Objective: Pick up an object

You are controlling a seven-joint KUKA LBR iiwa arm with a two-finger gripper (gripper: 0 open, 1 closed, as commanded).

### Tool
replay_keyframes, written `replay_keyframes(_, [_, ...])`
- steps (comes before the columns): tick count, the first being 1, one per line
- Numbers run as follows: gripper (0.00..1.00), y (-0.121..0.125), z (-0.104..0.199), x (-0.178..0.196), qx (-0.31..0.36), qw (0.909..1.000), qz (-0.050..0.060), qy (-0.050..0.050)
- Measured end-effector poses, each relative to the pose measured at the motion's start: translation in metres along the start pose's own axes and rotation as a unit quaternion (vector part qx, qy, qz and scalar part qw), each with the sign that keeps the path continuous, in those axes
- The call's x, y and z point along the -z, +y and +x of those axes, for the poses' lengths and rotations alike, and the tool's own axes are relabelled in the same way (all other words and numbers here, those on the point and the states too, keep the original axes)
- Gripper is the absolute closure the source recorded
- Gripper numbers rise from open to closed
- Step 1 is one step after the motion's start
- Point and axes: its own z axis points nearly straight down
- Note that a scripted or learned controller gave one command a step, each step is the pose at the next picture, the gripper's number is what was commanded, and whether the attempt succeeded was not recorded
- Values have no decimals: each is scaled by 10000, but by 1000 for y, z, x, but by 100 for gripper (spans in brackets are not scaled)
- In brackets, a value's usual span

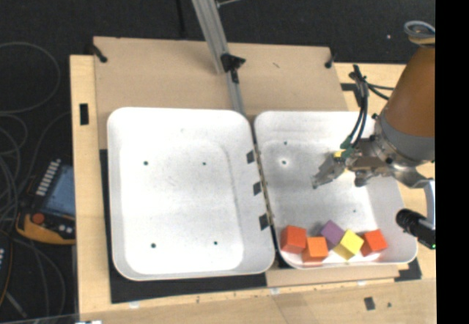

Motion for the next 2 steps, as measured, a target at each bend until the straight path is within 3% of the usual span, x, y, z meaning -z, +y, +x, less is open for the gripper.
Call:
replay_keyframes(1, [0,35,-82,-29,-10,10000,27,-16])
replay_keyframes(2, [0,83,-110,-189,11,10000,14,-8])
